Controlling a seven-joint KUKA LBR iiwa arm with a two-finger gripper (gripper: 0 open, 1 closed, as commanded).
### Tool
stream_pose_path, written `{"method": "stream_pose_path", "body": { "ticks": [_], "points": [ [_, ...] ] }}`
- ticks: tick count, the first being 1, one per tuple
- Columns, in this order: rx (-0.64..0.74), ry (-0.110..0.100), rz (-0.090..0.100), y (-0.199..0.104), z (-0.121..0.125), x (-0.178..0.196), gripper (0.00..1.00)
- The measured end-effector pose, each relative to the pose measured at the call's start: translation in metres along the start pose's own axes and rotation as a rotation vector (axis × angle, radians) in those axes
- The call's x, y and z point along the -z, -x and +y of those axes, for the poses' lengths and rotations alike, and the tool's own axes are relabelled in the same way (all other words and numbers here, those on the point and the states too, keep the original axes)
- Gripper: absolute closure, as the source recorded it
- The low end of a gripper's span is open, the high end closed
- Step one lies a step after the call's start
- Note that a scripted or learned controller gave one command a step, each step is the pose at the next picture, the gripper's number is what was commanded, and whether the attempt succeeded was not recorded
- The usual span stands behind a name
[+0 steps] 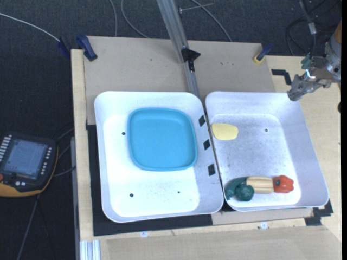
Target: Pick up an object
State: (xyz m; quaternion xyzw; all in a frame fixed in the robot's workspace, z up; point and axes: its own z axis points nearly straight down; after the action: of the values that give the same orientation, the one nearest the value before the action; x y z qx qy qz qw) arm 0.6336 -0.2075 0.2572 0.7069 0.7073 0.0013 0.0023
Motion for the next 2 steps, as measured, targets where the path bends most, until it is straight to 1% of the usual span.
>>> {"method": "stream_pose_path", "body": {
  "ticks": [1, 2],
  "points": [
    [0.000, -0.001, 0.000, 0.000, 0.001, 0.039, 1.00],
    [0.003, -0.004, 0.002, -0.054, -0.008, 0.039, 1.00]
  ]
}}
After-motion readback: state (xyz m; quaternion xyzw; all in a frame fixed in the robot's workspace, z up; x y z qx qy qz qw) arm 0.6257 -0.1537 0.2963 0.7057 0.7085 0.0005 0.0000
